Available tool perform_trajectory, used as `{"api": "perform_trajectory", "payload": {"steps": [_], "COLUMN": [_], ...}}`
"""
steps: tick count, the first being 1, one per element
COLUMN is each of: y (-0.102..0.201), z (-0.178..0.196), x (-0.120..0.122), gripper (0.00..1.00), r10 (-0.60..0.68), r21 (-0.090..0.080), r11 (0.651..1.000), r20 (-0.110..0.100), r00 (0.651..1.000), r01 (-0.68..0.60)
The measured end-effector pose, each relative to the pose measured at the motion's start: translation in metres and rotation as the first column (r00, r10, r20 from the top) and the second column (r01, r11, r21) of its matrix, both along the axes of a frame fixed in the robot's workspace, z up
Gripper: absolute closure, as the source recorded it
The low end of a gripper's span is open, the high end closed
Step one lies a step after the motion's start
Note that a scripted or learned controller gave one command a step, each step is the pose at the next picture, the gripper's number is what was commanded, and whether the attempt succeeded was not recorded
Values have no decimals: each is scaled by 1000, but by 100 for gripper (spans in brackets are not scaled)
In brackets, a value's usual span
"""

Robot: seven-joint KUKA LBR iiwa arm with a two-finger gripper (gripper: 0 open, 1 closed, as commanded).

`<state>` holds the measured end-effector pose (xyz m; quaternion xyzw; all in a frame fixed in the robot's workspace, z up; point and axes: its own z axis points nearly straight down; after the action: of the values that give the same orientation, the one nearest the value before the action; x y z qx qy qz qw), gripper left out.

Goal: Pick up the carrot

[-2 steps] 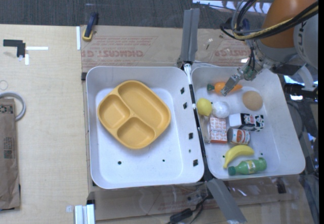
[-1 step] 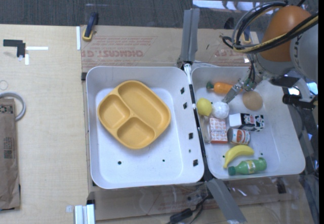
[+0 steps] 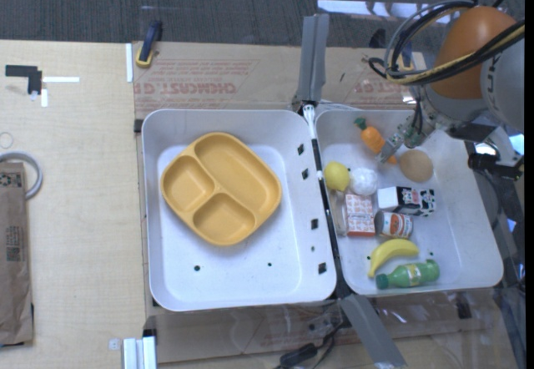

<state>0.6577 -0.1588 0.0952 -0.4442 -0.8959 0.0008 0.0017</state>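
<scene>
Small orange carrot with a green top (image 3: 371,137) at about eleven o'clock in the right-hand shallow white bin (image 3: 480,217), apart from the yellow lemon (image 3: 336,176) and round white ball (image 3: 364,181) toward seven o'clock of it. Two-finger gripper (image 3: 392,149) of the grey arm with the orange band (image 3: 476,46) low just at four o'clock of the carrot, beside a tan egg-shaped object (image 3: 415,166); jaw opening impossible to tell. Yellow three-compartment plastic plate (image 3: 220,188) in the left-hand white bin (image 3: 167,275).
</scene>
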Motion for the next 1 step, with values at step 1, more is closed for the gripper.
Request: {"api": "perform_trajectory", "payload": {"steps": [1], "y": [-7], "z": [30], "x": [-30], "gripper": [100], "r10": [123], "r21": [0], "r11": [992], "r20": [2], "r00": [992], "r01": [-123]}}
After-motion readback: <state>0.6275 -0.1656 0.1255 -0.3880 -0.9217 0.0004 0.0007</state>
